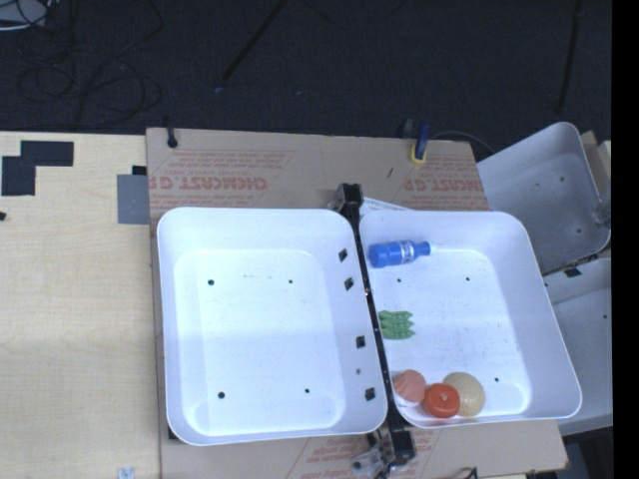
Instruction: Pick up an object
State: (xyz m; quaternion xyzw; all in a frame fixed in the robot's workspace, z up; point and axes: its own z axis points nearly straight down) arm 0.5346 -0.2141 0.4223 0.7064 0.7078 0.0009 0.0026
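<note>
Pick not yet started, by my judgement: nothing lifted. Blue bottle [397,253], green toy [395,324] and red cap [441,400] lie in the right bin [544,302]. State of the jaws: I cannot tell.

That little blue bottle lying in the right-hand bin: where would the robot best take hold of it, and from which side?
Probably across the middle of the blue bottle's body, coming straight down from above. It lies on its side near the far wall of the right bin, long axis running left to right, so the pincer closing across its narrow width should fit. Nothing crowds it; the green piece lies well apart.
</note>
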